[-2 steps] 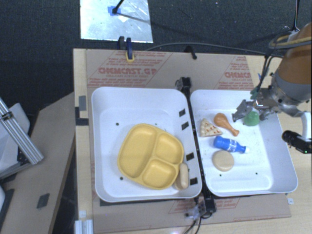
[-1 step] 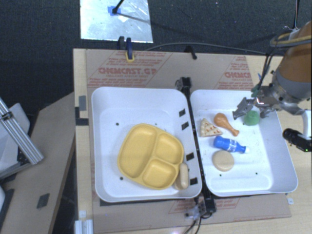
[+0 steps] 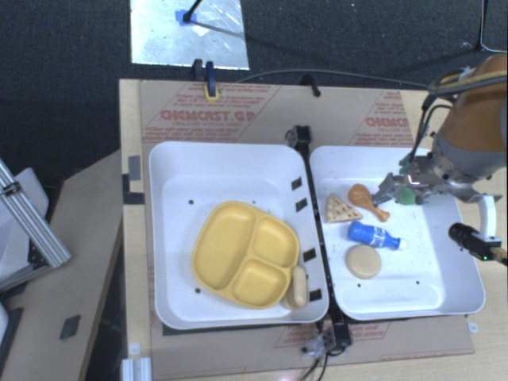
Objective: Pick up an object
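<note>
A robotics lab or test bench — not a home. Two white bins (image 3: 238, 161) sit clamped side by side on a board (image 3: 238, 109) printed with a maker's name, over dark carpet (image 3: 63, 54). An aluminium rail (image 3: 32, 225) and loose cables (image 3: 317, 76) lie about — toy food (image 3: 365, 262) fills one bin.

fixed overhead camera, slanted, both bins (image 3: 238, 159)

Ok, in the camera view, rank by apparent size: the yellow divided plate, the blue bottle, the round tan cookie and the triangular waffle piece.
1. Yellow divided plate, by far the largest.
2. Blue bottle.
3. Round tan cookie and triangular waffle piece: too alike to rank.
</note>
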`<action>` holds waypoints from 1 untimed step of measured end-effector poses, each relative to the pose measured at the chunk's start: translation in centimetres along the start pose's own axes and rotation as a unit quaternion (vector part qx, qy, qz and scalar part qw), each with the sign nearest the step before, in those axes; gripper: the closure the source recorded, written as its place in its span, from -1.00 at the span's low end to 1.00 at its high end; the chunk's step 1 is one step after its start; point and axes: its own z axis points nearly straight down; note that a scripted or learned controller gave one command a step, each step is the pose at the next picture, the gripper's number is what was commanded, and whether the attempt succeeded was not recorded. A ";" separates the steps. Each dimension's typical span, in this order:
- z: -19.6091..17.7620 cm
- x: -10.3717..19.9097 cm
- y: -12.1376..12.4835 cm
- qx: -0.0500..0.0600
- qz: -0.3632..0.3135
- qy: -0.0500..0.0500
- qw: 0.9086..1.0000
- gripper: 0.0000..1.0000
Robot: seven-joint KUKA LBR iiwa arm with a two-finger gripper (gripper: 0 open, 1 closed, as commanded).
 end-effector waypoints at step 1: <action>4.3 0.6 0.0 0.000 0.000 0.000 1.000 -1.00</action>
